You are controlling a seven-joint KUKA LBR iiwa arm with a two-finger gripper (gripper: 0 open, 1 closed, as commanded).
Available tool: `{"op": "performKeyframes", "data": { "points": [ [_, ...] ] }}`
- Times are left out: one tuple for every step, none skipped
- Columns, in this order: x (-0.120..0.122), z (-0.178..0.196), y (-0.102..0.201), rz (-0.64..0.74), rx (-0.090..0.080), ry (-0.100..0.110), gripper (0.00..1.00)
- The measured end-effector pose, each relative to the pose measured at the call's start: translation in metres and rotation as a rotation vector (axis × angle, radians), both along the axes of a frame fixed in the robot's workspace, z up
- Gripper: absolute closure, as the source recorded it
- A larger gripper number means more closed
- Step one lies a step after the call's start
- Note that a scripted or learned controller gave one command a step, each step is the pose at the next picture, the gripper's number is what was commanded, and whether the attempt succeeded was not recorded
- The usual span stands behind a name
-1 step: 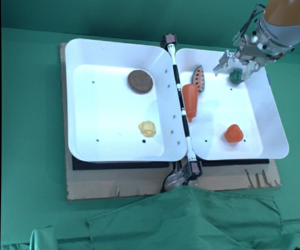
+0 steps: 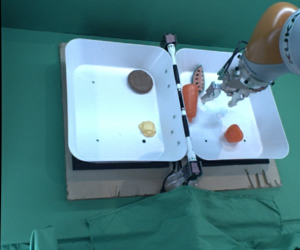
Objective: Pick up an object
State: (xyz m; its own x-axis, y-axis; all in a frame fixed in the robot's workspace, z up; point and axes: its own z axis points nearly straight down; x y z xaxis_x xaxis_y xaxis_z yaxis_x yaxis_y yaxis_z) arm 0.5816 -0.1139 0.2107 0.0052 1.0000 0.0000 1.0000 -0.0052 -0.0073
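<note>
Carrot (image 2: 190, 101): right bin (image 2: 267, 124), along its left wall, lengthwise.
Watermelon slice (image 2: 198, 76): just above the carrot.
Tomato (image 2: 233, 133): lower middle of right bin.
End effector (image 2: 222, 95): fingers spread wide, nothing between them, right of the carrot.
Left bin (image 2: 82, 87): brown cookie (image 2: 140, 81), yellow lump (image 2: 147, 128).

Glossy white plastic bins (image 2: 82, 66) on matt green cloth (image 2: 30, 113)

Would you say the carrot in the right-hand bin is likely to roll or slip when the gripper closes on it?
The carrot looks smooth and tapered, so it may slip toward its thin end. Lying lengthwise beside the bin wall, it would probably roll sideways if nudged. It appears rigid, likely plastic.
</note>
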Motion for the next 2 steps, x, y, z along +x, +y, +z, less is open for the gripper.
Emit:
{"op": "performKeyframes", "data": {
  "points": [
    [0.0851,-0.0286,-0.0238,0.004,-0.004,-0.019,0.00],
    [0.0835,-0.0255,-0.0235,0.003,-0.004,-0.020,0.00]
  ]
}}
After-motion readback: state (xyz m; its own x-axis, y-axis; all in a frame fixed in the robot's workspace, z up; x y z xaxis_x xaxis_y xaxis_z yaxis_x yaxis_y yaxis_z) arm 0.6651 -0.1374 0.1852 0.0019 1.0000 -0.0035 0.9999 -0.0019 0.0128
